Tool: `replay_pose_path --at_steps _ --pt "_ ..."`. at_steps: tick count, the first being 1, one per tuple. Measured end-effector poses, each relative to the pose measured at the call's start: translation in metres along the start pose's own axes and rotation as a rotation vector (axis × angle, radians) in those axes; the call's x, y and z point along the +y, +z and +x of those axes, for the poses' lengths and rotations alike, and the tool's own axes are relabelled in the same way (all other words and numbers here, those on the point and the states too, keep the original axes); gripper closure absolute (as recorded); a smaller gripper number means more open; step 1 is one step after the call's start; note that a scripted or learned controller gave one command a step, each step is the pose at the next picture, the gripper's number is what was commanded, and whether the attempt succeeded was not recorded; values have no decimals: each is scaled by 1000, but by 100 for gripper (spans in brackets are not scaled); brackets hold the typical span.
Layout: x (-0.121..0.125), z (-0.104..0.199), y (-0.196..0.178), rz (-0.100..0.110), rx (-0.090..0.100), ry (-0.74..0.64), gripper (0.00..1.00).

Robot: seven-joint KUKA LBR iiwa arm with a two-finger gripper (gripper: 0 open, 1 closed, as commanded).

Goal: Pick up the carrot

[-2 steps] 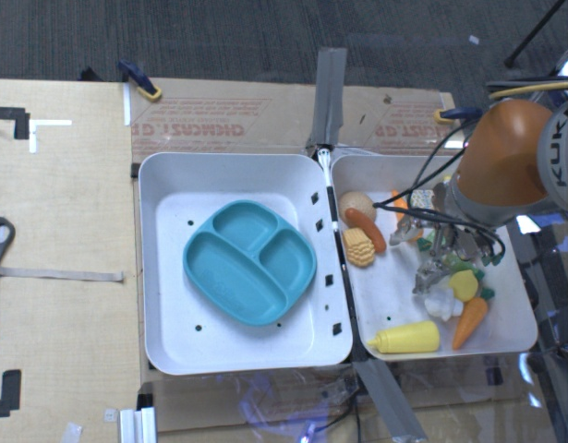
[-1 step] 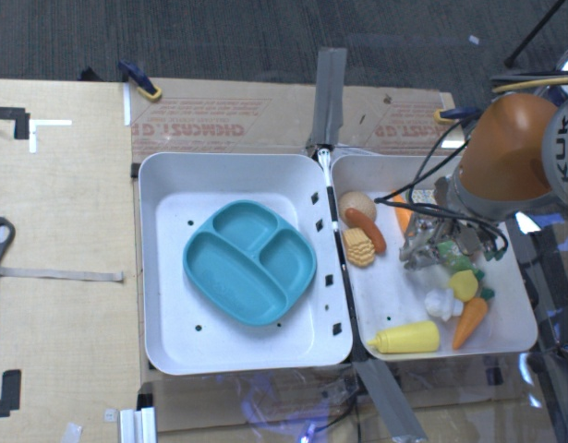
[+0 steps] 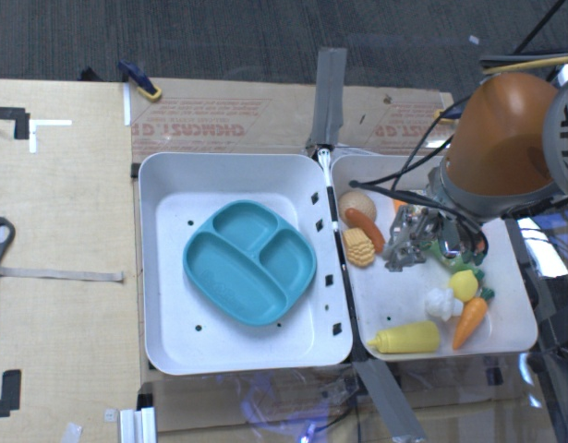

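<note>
The carrot [image 3: 470,320] is orange with a green top and lies in the right bin [image 3: 394,303] near its front right corner, pointing toward the front. My gripper [image 3: 404,255] hangs over the middle of that bin, left of and behind the carrot, well apart from it. Nothing shows between its fingers. The arm's orange band covers the bin's far right part.
Around the carrot lie a yellow lemon [image 3: 464,285], a white garlic piece [image 3: 441,304] and a yellow squash [image 3: 408,339]. A sausage [image 3: 364,228], corn [image 3: 359,246] and an egg [image 3: 356,201] sit at the bin's left. A blue divided plate [image 3: 250,262] rests in the left bin [image 3: 163,247].
</note>
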State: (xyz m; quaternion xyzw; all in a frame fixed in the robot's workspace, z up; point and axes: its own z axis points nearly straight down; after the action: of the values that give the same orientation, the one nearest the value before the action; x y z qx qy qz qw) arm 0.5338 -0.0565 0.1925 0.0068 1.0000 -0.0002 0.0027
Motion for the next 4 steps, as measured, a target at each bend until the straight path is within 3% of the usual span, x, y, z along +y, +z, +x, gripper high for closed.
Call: replay_pose_path --at_steps 1,2,3,4 --pt "0 0 0 0 0 0 0" --pt "-54 -53 100 0 1 -44 0" --pt "-54 -54 89 2 -5 -47 100" --pt "-42 -127 98 1 -3 110 100"
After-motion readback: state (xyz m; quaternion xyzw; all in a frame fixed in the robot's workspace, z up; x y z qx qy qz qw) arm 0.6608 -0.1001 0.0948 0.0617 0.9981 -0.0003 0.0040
